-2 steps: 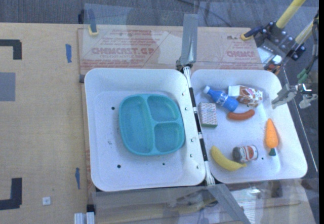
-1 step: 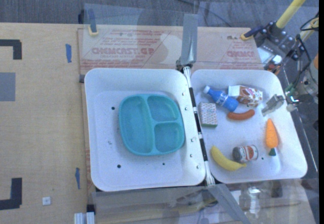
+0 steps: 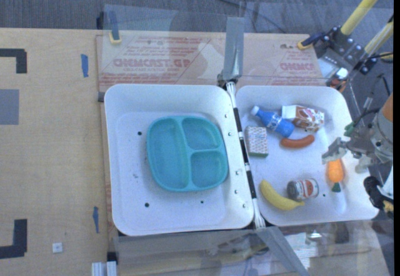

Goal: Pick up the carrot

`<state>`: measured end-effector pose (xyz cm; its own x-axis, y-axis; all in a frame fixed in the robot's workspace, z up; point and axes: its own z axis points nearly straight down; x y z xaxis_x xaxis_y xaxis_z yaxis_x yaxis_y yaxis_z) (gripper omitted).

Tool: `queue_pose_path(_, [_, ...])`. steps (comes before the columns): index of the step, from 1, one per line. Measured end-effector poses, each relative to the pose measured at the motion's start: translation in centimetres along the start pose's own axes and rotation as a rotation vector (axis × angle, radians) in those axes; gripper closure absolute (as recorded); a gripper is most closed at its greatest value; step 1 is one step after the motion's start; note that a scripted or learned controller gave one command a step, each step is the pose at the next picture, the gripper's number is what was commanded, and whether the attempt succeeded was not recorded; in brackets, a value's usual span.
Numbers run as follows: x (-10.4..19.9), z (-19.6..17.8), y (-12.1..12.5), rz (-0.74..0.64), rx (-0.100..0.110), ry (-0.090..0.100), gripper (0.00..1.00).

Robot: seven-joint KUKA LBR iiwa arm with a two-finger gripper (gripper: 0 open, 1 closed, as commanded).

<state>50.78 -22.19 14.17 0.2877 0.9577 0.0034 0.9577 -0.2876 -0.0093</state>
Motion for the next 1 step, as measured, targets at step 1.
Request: queue_pose_path(1, [1.65, 5.53, -2.1, 0.22, -0.007, 0.007, 0.0])
